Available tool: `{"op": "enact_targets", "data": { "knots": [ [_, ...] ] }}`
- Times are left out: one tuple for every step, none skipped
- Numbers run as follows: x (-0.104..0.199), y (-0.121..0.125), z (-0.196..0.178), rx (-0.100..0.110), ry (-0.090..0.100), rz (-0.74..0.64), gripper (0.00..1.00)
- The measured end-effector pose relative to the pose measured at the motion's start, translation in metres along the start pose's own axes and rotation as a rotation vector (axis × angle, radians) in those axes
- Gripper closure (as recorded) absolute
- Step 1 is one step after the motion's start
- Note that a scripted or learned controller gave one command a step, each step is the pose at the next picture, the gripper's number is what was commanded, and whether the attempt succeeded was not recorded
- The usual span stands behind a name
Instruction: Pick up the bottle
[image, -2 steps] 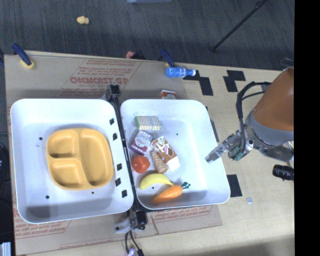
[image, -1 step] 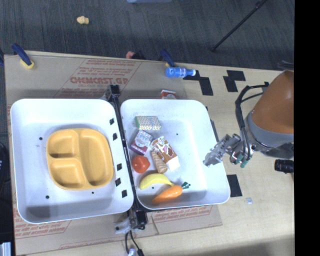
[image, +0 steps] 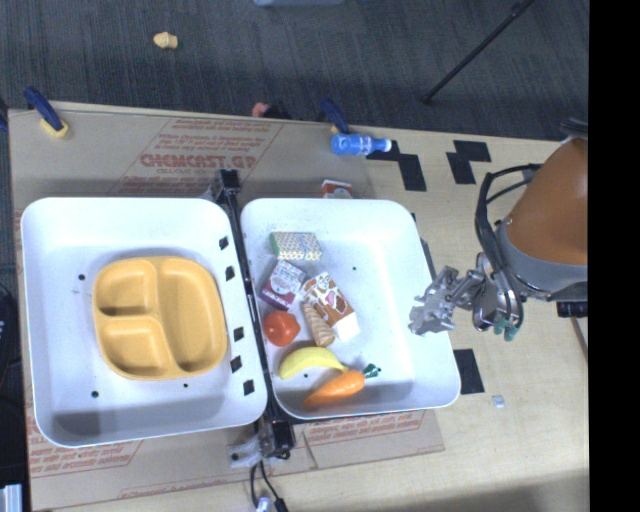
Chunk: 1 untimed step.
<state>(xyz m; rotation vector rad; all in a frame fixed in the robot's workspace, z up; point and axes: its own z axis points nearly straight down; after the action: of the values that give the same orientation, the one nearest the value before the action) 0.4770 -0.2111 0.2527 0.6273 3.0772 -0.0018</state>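
The small blue plastic bottle (image: 358, 145) lies on its side on the brown cardboard bench top (image: 520, 440), outside both bins, just beyond the far rim of the right white bin (image: 432, 330) at about twelve o'clock from it. That bin holds a checkered packet (image: 296, 245), a purple-and-white packet (image: 284, 284), a red tomato (image: 281, 326), an ice-cream cone toy (image: 328, 310), a yellow banana (image: 308, 361) and an orange carrot (image: 337, 385). The left white bin (image: 50, 300) carries a yellow divided plastic tray (image: 158, 316). The grey metal gripper (image: 432, 309) hangs over the right bin's three o'clock rim, well apart from the bottle; whether its grip is spread or closed cannot be told.
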Motion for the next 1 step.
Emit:
{"op": "enact_targets", "data": {
  "knots": [
    [0.0051, 0.0120, -0.0088, 0.000, -0.001, -0.040, 1.00]
  ]
}}
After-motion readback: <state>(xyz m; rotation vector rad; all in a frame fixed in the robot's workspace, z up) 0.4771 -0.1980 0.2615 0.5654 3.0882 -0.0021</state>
